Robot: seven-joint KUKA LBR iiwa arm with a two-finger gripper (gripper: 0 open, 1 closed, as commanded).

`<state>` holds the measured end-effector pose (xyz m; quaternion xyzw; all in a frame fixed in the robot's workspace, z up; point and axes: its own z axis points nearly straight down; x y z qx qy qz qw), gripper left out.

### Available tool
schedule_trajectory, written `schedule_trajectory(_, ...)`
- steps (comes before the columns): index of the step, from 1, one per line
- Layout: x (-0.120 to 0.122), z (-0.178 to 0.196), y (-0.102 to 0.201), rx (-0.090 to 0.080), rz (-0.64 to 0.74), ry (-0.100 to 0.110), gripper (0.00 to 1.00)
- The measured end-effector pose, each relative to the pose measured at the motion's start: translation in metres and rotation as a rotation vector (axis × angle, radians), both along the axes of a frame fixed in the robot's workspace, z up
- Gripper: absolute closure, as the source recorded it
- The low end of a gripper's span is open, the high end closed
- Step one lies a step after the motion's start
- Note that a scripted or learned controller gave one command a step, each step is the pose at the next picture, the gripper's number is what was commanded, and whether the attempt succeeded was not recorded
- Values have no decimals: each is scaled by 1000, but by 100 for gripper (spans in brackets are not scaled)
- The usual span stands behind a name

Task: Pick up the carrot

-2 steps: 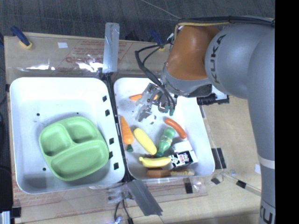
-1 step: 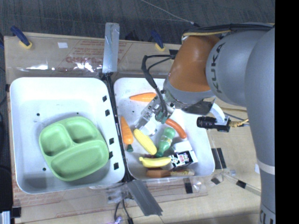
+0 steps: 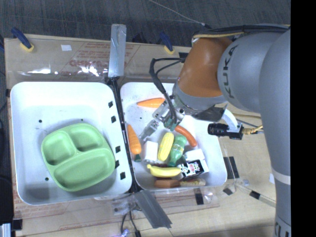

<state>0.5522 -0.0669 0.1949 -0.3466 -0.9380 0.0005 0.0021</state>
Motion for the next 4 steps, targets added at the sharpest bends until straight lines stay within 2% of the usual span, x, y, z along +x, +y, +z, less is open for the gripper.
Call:
schedule_trajectory(1,54,-106,-42,-2,-31,0,0)
schedule_trajectory(2,93,-102,-47,5,-250,30,0)
schedule_trajectory(3,19,0,2,0,-496,-6,0)
schedule_trajectory(4,-45,-4,49,-1,-356,0,0)
